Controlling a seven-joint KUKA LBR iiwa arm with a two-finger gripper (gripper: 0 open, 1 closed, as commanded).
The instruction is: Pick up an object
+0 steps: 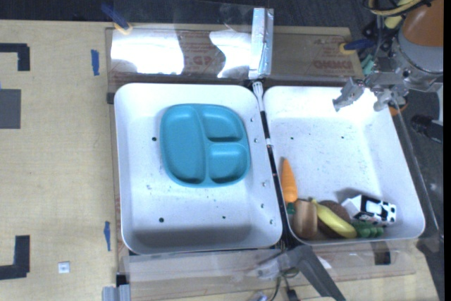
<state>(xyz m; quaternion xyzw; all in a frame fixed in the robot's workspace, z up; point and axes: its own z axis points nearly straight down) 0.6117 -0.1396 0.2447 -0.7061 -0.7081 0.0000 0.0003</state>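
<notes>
The pincer [368, 96] hangs over the far right corner of the right bin [331, 144], its two grey fingers spread apart with nothing between them. The things to pick lie heaped along that bin's near edge, well apart from the pincer. An orange carrot [288, 182] lies lengthwise against the left wall, tip pointing to the far side. Just beside its near end sits a brown rounded piece [305, 217], touching a curved yellow banana [334, 220]. Near the right corner rests a small black-and-white toy [377, 209] with something green [368, 228] at its base. The left bin [134, 151] holds a blue divided plate [204, 144] near its middle.
</notes>
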